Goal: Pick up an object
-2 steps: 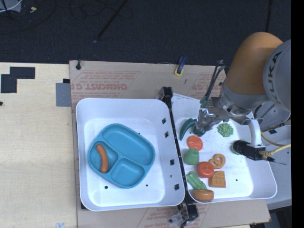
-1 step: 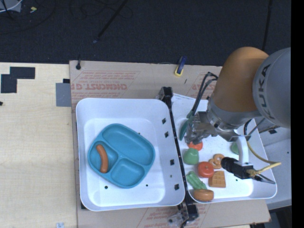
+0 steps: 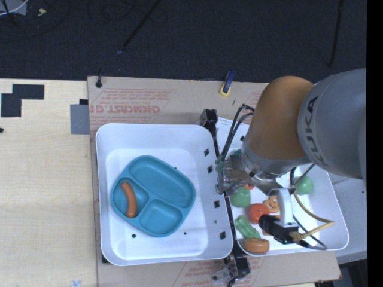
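Note:
My gripper (image 3: pixel 232 180) hangs low over the left side of the right bin (image 3: pixel 341 235), mostly hidden under the orange band and grey wrist of the arm. Just below it lies a green toy (image 3: pixel 242 197). Nearby are an orange-red toy (image 3: pixel 258 211), a second green piece (image 3: pixel 246 226) and a brown oval piece (image 3: pixel 256 245) at the bin's front. A green ball (image 3: pixel 304 186) sits to the right of the arm. I see nothing lifted out of the bin.
The left bin (image 3: pixel 114 139) holds a blue divided plate (image 3: pixel 170 187) with an orange sausage (image 3: pixel 128 198) in its left compartment. The rim between the two bins (image 3: pixel 221 214) runs right beside the gripper. Black and yellow cables (image 3: pixel 311 229) trail across the right bin's front.

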Controlling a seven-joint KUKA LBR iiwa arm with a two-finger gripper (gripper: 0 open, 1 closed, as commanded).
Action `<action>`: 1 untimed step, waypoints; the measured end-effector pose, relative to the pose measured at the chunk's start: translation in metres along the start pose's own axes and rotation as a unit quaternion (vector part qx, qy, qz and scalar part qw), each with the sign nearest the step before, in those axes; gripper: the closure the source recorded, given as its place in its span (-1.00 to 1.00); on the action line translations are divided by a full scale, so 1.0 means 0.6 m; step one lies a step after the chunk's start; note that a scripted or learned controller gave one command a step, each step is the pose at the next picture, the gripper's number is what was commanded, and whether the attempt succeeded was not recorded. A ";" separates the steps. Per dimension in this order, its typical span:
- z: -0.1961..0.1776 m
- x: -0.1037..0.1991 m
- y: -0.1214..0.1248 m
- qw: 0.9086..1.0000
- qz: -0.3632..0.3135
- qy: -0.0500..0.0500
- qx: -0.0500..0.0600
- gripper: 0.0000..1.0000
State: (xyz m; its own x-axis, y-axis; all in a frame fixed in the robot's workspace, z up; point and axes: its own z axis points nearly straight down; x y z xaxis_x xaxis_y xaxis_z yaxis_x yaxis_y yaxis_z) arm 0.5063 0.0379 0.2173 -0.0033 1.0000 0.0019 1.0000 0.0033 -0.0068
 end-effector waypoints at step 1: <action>-0.032 0.036 -0.012 1.000 0.000 0.000 -0.002 1.00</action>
State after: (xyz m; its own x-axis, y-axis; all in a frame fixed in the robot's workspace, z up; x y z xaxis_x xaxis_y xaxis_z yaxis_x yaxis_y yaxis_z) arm 0.4989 0.0593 0.2365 -0.0029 1.0000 0.0013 1.0000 0.0029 -0.0019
